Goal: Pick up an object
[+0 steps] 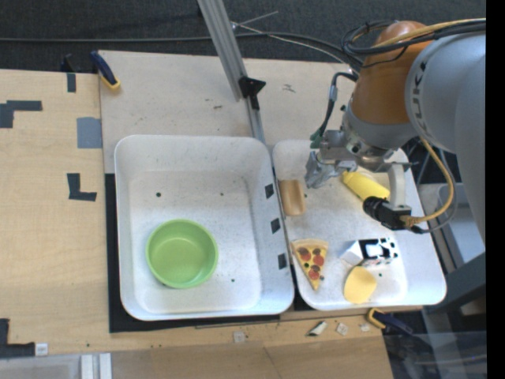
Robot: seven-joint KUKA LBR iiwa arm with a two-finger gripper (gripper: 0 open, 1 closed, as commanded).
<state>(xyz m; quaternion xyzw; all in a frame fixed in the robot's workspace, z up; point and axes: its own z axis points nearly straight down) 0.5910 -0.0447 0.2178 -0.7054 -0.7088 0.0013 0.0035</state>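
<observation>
Gripper (314, 177) is down in the right bin (422, 290), up near its back left corner, and honestly I can't tell if the fingers are open or closed since they just read as a grey metal lump from above. Just below and a touch left of the fingers sits a small brown block (292, 197), looks like wood or bread, blocky with its long side running front to back along the bin wall, close to the fingers though I can't tell if they touch. Off to the right of the fingers is a smooth yellow banana-like thing (364, 185), long axis slanting down to the right. Further toward the front there's a flat pizza slice (310, 260) with its tip pointing down, a round yellow piece (360, 286), and a black and white boxy thing (372, 250). Left bin (134, 160) is speckled white plastic with a shiny green bowl (182, 253), well away from the fingers.
</observation>
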